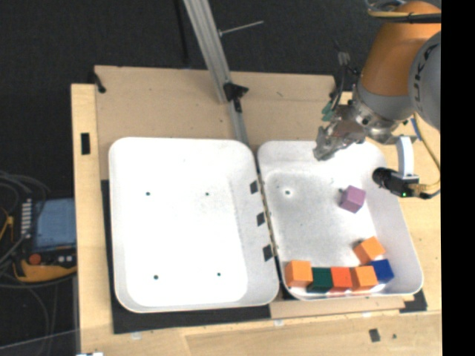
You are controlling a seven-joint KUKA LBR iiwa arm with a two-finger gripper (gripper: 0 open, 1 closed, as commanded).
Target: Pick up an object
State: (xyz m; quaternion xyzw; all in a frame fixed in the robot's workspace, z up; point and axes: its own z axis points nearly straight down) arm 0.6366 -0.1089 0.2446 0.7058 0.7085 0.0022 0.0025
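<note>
A purple cube (352, 198) lies alone near the middle of the right bin (297, 221). Along that bin's front edge sits a row of blocks: an orange one (299, 272), a green one (321, 279), another orange one (342, 277), a further orange one (364, 277) and a blue one (383, 271), with one more orange block (369, 249) just behind them. My gripper (326, 148) hangs over the bin's back edge, up and left of the purple cube and apart from it. Nothing shows between its tips.
The left bin (185, 221) lies beside the right one. A slanted metal rail (211, 50) runs from the top down to the gap between the bins. A black cable fitting (390, 180) sits at the right bin's right rim.
</note>
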